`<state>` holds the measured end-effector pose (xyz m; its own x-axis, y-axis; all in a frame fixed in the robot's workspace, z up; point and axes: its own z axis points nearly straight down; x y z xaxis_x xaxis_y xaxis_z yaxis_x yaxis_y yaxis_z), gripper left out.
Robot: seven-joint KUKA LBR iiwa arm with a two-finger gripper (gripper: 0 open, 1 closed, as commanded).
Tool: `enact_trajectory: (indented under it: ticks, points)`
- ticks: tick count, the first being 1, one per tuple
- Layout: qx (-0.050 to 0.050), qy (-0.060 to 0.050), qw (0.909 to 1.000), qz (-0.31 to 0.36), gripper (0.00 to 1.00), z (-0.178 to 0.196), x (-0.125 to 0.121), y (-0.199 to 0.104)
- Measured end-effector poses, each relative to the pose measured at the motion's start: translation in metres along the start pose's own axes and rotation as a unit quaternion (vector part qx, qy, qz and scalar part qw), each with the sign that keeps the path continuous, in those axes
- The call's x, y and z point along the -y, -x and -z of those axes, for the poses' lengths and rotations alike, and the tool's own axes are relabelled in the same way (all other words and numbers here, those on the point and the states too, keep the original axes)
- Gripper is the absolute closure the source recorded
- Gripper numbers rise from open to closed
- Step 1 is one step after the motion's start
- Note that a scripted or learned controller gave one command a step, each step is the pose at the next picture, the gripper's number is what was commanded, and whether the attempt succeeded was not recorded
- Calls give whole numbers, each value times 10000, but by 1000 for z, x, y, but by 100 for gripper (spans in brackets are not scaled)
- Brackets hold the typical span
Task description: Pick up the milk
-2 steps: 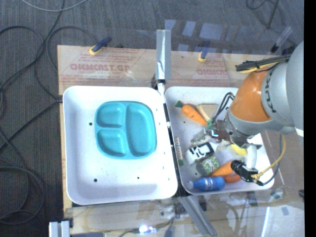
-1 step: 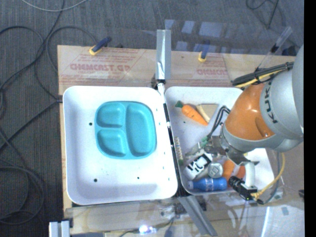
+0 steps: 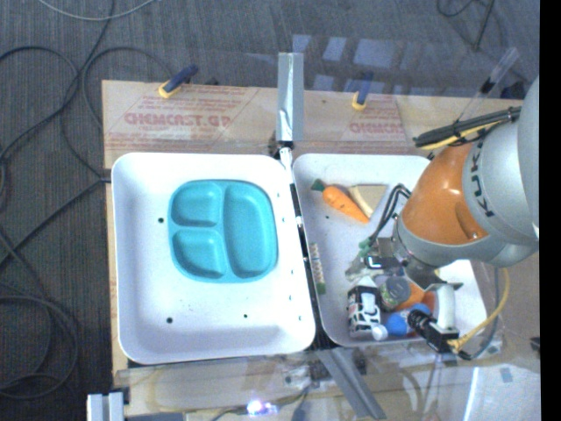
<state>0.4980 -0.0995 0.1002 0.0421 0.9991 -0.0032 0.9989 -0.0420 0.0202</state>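
Right bin as the reference for everything. Inside it, at the corner nearest the view's lower edge on the side facing the other bin: milk, a small black-and-white carton, seemingly tilted, close against the bin's front wall. Just beside the milk, further along that same front wall: a blue object and an orange object, bunched together, too small to identify. Near the bin's far wall, toward its left side: carrot, lying at a slant, well apart from the milk. Over the bin's middle and right part: arm, grey, with its orange band covering much of the bin floor. Low inside the bin, directly above the cluster and just beside the milk's upper edge: gripper, pointing down; wide or narrow, impossible to tell from this angle, and nothing seen clamped in it. Trailing out past the bin's right front corner: yellow cable. Touching the bin's left wall: left bin, with a teal divided tray lying flat on its floor. Beyond the bin's far wall, on the board underneath: two clamps.
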Motion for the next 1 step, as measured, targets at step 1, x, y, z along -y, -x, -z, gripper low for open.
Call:
enact_trajectory:
  ticks: [1]
  points:
    - [5, -118, 9901, -1400, 100, 83, 0, -66]
